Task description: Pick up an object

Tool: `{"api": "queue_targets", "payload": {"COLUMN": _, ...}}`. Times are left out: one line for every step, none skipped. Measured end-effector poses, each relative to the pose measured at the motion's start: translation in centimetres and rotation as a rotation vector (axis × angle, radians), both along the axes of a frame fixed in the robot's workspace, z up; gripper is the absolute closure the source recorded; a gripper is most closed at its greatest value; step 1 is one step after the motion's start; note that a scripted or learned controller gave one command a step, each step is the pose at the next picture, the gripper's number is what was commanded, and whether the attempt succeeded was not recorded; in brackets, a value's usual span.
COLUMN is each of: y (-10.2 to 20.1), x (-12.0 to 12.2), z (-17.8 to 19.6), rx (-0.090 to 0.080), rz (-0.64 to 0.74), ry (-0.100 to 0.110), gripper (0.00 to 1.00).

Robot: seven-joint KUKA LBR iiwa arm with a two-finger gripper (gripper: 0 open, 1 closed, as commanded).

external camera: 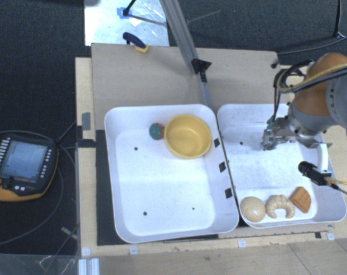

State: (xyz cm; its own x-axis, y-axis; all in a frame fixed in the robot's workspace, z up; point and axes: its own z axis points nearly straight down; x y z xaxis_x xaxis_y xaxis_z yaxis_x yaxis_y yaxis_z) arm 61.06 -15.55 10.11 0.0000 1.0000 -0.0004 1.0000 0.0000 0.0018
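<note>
Jaws' state I could not tell as I hung low over the right bin [236,119], well apart from roll [253,209], croissant [280,205] and waffle [301,199].

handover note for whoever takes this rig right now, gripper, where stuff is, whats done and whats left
Gripper: low over the right bin, upper middle; nothing visibly between its fingers, open or shut unclear.
Right bin, near edge: round bun, croissant and waffle-like biscuit, in a row, all apart from the gripper.
Left bin, far edge: yellow bowl with a small green-and-red ball beside it on its left.
Done: nothing picked up yet.
Left: grasp and lift one object; the three in the right bin are nearest.
</note>
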Motion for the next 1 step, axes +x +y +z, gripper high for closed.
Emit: {"api": "queue_targets", "payload": {"y": -0.19, "x": -0.60, "z": 5.97, "rx": -0.001, "rz": 0.000, "ry": -0.004, "gripper": 1.00}}
